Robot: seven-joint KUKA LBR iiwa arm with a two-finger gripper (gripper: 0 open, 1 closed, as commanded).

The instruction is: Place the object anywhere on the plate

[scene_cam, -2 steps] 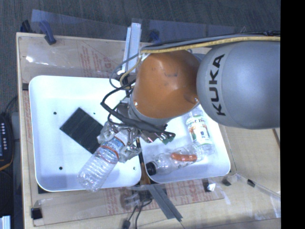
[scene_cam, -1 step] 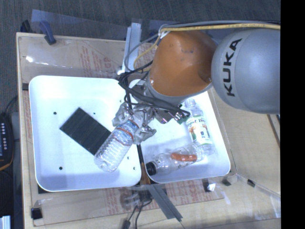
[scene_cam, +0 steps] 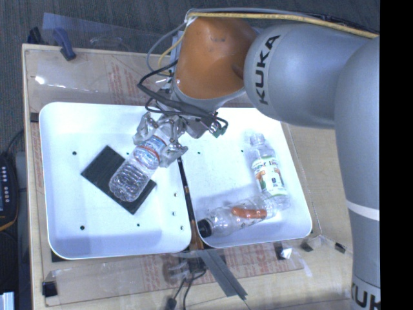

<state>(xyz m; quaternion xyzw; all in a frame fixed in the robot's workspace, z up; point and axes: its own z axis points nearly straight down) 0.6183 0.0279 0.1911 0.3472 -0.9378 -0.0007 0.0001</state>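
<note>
Okay, camera view: the grey KUKA arm (scene_cam: 303, 70) comes in from the right, its orange band (scene_cam: 210, 53) sitting over the seam between the two white bins. The gripper (scene_cam: 160, 141) hangs below the band, over the right part of the left bin (scene_cam: 58, 173). A clear plastic water bottle (scene_cam: 135, 168) with a red-and-blue label sits between the gripper's fingers at its neck end, so the gripper is closed on that bottle. The bottle slants down and to the left, its base end lying over the black plate (scene_cam: 106, 166), a flat dark square turned diamond-wise on the left bin floor. Whether the base touches the plate or hangs just above it, cannot tell. Black cables (scene_cam: 155, 89) loop around the wrist above the gripper.

Right bin (scene_cam: 297, 218), same view: a second clear bottle (scene_cam: 266, 170) with a green-and-white label lies lengthwise near the right wall, cap toward the far end. A third clear bottle (scene_cam: 235, 216) with an orange label and a dark cap lies crosswise along the near wall, cap end toward the bin seam. These two nearly meet at the near right corner; contact unclear.

The bins rest on a wooden bench (scene_cam: 90, 63), with dark floor beyond it.
</note>
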